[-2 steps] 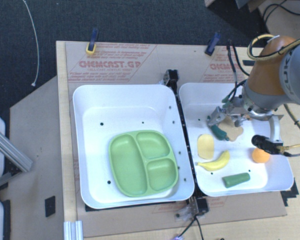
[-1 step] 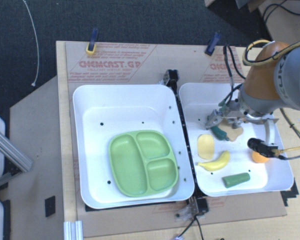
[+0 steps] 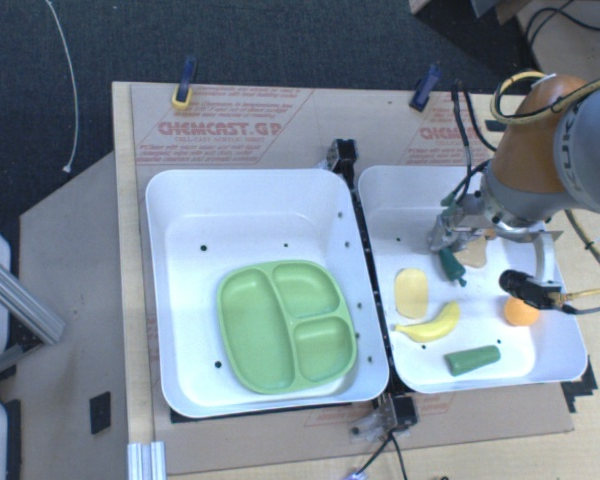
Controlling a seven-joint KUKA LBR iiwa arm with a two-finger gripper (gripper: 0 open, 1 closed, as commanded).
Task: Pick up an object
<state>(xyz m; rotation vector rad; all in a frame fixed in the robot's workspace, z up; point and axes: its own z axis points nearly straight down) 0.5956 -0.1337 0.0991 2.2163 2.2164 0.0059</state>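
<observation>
Leftward, one green three-compartment plate (image 3: 285,325) lies in one white bin (image 3: 180,218). Rightward, a second bin (image 3: 560,366) holds one pale-yellow slice (image 3: 412,293), one banana (image 3: 430,324), one green block (image 3: 472,359), one orange (image 3: 520,311). Whether the gripper (image 3: 450,253) above them is open, I cannot tell.

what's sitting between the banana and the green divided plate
In the camera view, the raised rims where the two white bins meet lie between the banana and the green divided plate, plus bare bin floor on either side. No other object lies there.
</observation>
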